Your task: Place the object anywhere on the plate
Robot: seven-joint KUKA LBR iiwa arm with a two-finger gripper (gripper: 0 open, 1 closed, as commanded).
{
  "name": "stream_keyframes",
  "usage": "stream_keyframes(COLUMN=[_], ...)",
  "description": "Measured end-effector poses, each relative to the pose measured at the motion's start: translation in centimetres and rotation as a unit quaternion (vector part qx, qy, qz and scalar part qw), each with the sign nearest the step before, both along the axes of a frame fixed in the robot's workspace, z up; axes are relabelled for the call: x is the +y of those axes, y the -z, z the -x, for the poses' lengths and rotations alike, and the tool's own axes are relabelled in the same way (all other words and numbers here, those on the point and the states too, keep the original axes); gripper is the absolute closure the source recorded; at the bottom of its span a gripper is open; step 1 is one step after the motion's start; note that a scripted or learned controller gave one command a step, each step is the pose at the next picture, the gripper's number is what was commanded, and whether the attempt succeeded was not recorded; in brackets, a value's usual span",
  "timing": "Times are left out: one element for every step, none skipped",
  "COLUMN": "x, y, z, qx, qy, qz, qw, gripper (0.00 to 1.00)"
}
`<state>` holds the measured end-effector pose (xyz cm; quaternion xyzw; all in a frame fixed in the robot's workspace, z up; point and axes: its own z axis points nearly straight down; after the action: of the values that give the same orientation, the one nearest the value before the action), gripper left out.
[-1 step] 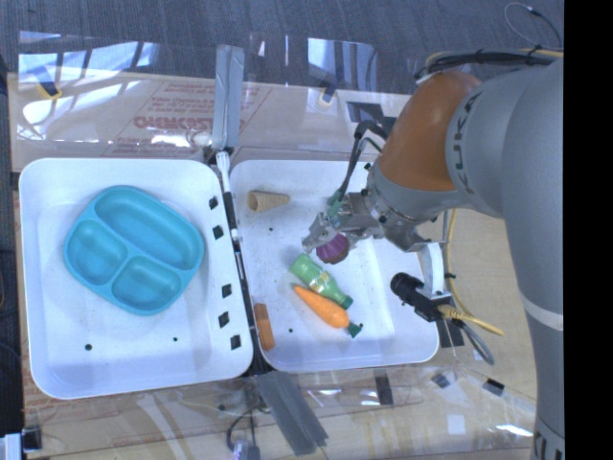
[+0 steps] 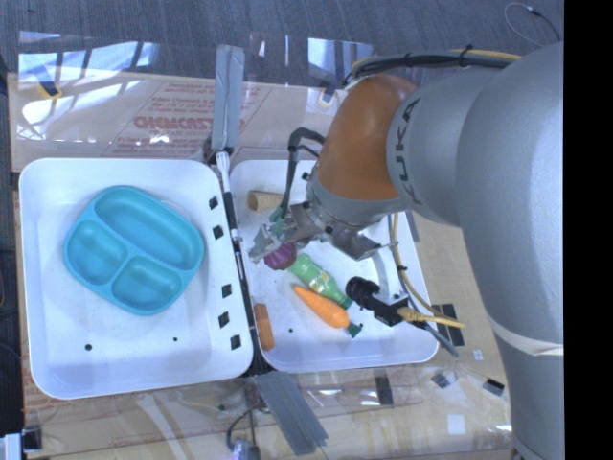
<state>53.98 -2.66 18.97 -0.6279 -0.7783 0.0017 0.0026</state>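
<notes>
Lying in the right bin [image 2: 407, 348], under the arm's wrist: a small purple object [image 2: 280, 256], onion-like, touching the green vegetable [image 2: 316, 277] beside it. Hovering right over that purple object, or touching it: the gripper [image 2: 273, 241], angled down and leftward, probably lining up for a pick; not possible to tell whether apart or together, the tips being lost against the clutter, so not counting the object as held.

Sitting just beside: a toy carrot [image 2: 324, 308] with its green end pointing right, lying diagonally below the green vegetable. Resting near the bin's top left: a cork-like cylinder [image 2: 264, 200]. Leaning along the left wall near the divider: a small orange stick [image 2: 263, 326].

Waiting in the left bin [image 2: 38, 353]: the blue plate [image 2: 134, 248], three compartments, lying flat and tilted diagonally, well apart from the gripper, nothing resting on it.

Judging the task as barely begun: needing a secure grasp, a lift over the divider, then a release anywhere on the plate. Crowding of neighbours risking a slipped or double pick.
</notes>
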Motion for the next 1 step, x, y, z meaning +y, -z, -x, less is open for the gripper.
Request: stream_keyframes(x=[8.29], y=[0.03], z=[0.46], qx=[0.001], qy=[-0.185], qz=[-0.0006], qw=[0.9828], gripper=[1.00])
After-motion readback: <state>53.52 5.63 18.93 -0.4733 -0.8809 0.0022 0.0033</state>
